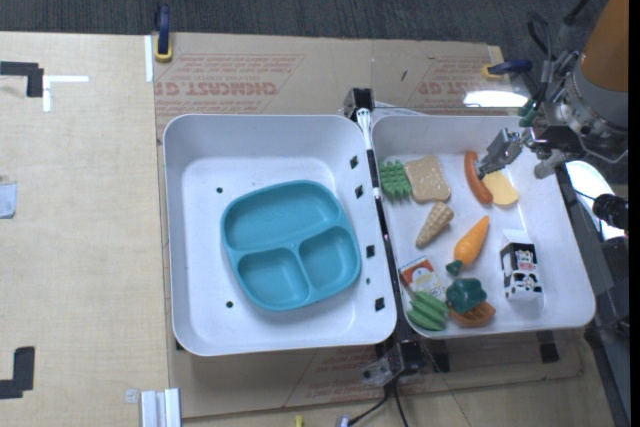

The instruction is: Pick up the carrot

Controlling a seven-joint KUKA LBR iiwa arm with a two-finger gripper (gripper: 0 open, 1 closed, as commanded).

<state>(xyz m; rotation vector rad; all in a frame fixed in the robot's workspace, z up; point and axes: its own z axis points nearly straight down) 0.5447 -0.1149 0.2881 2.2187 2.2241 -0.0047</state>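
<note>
1. The carrot (472,239) lies slanted on the floor of the right bin (560,245), untouched, its green top pointing down-left.
2. The gripper (497,156) hangs above and slightly right of it, well apart, over a red sausage (476,179) and a yellow cheese piece (503,190). Whether it is spread or pressed together I cannot tell.
3. Below-left of the gripper, just beside the carrot, sit a waffle cone (433,223) and a milk carton (520,272).
4. Judged step: approach, nothing grasped. The next move calls for travelling down-left, aligning across the carrot's slant, then descending.
</note>
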